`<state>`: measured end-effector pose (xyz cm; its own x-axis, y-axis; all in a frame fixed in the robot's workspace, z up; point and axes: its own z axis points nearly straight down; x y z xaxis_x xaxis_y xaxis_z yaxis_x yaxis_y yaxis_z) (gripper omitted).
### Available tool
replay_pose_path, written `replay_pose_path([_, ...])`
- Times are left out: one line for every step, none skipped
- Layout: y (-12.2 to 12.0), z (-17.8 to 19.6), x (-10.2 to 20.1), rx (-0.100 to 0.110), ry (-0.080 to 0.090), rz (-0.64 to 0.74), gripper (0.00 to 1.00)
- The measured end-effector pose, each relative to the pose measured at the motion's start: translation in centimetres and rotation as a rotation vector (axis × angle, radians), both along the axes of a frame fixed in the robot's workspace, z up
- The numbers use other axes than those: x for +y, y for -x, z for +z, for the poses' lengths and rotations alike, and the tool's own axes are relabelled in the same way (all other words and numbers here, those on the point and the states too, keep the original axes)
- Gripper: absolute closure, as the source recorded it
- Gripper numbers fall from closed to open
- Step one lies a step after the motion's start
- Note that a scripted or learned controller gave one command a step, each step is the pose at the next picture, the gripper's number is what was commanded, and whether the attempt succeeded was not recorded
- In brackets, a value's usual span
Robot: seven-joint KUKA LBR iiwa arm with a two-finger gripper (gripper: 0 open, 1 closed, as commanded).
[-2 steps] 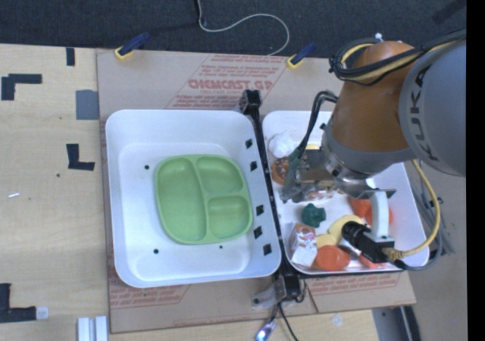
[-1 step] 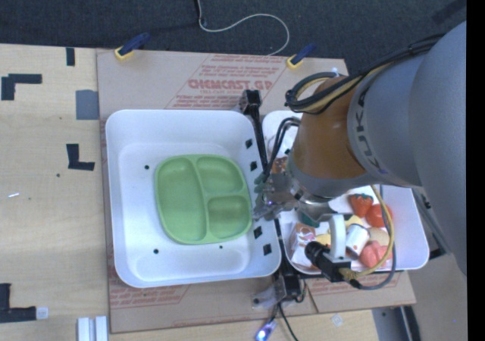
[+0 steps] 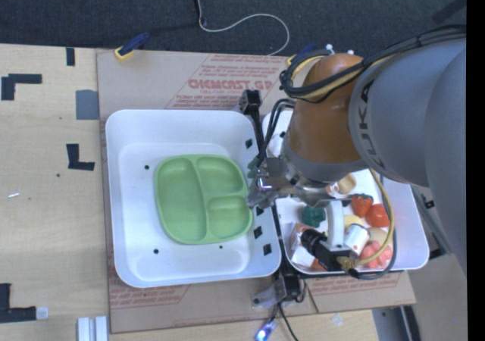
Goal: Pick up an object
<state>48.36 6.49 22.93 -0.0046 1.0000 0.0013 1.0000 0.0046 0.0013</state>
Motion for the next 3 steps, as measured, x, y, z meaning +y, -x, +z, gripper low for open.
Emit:
replay_pose_path([-3.7,-4.7,0.2,0.006,0.003,-0.004,1.00])
replay_pose_path([-6.1,0.0,-4.7,-0.002,0.003,-0.007,1.00])
replay_pose_path([-5.2,13.8,-6.6,-0.014,0.002,-0.004,1.00])
